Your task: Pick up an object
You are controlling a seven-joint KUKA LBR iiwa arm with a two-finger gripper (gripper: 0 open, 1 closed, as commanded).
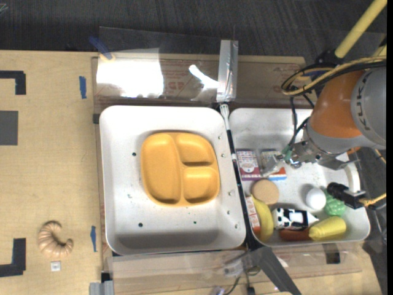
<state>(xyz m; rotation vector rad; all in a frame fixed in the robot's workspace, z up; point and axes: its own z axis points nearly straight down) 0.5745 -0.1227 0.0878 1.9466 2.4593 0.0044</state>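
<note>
You see a yellow-orange divided plate in a white bin, a yellow banana, and a black-and-white patterned toy

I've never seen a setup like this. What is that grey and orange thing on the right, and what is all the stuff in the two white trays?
You are looking down at a slant from one fixed camera above a workbench. The grey and orange thing is a robot arm reaching in from the right. Its gripper, the part meant to pinch objects, hangs over the right bin; nothing can be seen held in it.

That bin holds small toys and groceries: a banana, a round tan disc, a white ball, a yellow bottle-like piece, a black-and-white item and a small printed carton.

The left bin holds a yellow divided plate. A croissant-shaped toy lies outside on the cardboard. The arm's job is to pick something up.
</note>
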